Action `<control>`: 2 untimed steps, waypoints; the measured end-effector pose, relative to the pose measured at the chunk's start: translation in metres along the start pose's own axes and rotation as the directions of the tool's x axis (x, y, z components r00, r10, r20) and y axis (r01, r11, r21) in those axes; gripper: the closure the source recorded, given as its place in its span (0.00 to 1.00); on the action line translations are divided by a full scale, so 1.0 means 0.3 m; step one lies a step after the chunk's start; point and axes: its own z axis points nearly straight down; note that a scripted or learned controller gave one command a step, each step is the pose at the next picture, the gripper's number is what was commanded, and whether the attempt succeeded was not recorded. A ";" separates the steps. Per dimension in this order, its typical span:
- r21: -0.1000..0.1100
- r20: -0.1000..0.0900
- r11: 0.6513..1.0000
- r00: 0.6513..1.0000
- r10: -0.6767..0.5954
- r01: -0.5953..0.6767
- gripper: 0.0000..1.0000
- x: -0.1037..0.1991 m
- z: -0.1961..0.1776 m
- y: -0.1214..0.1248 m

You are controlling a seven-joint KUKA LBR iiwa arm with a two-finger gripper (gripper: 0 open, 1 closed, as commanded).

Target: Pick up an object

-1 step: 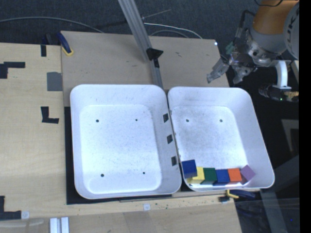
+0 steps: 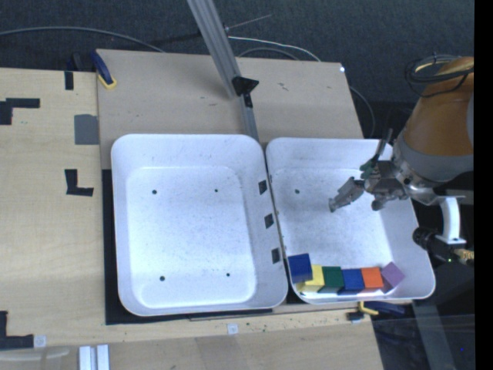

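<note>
A row of small blocks lies along the near wall of the right bin (image 2: 400, 230): a blue block (image 2: 299, 266), a yellow block (image 2: 313, 281), a green block (image 2: 332, 277), a second blue block (image 2: 353, 280), an orange block (image 2: 372, 277) and a purple block (image 2: 392, 274). My gripper (image 2: 358, 202) hangs over the middle of the right bin, well behind the blocks and apart from them. It is open and nothing sits between its fingers. The grey and orange arm (image 2: 439, 129) reaches in from the right.
The left bin (image 2: 123, 206) sits beside the right one, the two touching at a shared rim with black clips (image 2: 269, 220). A slanted metal pole (image 2: 216, 37) rises behind the bins. Blue-and-yellow clamps sit at the board's far left corner (image 2: 104, 69) and near edge (image 2: 377, 308).
</note>
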 end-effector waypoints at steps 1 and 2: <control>-0.017 0.001 1.000 1.000 -0.008 0.008 0.00 0.277 -0.647 0.221; -0.008 0.003 1.000 1.000 -0.005 0.005 1.00 0.272 -0.665 0.217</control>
